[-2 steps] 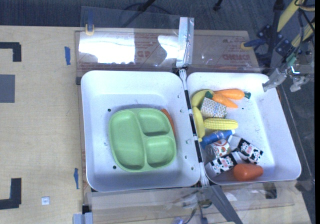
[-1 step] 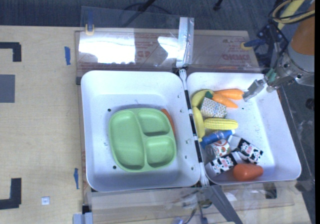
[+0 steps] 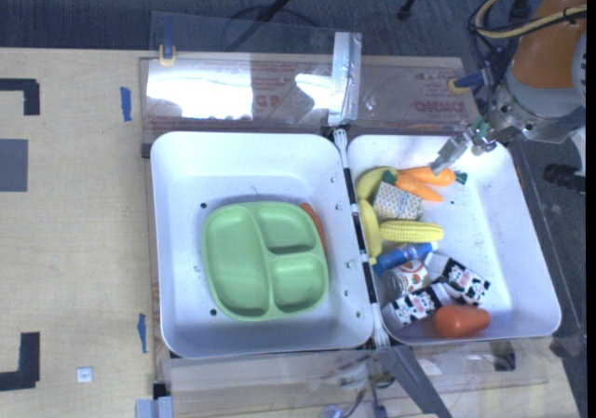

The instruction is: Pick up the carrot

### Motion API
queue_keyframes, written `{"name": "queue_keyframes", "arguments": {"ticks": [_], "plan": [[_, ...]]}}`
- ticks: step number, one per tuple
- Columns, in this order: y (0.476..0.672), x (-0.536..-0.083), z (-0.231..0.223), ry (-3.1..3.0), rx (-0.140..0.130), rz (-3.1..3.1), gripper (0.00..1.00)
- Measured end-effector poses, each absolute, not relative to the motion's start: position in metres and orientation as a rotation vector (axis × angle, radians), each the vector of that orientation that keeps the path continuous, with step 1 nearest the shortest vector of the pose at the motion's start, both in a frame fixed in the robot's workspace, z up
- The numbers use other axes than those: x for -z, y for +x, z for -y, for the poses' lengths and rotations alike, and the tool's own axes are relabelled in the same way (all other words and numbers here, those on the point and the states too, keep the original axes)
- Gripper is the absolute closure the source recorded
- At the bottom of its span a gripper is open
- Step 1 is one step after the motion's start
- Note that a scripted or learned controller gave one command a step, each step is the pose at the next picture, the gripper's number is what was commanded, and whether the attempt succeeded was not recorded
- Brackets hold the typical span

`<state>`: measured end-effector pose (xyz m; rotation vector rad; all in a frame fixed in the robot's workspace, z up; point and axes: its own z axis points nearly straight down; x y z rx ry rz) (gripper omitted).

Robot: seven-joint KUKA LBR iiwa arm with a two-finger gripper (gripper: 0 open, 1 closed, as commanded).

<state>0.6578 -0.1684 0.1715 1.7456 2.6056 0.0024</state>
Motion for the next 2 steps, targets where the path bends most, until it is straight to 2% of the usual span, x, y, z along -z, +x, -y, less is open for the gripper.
{"name": "queue_keyframes", "arguments": {"ticks": [1,2], "plan": [[0.664,-0.088,0.199,1.475,0.009,-2.793,0.0],[0.662,-0.089,0.141,1.124,0.025,-2.95,0.0]]}}
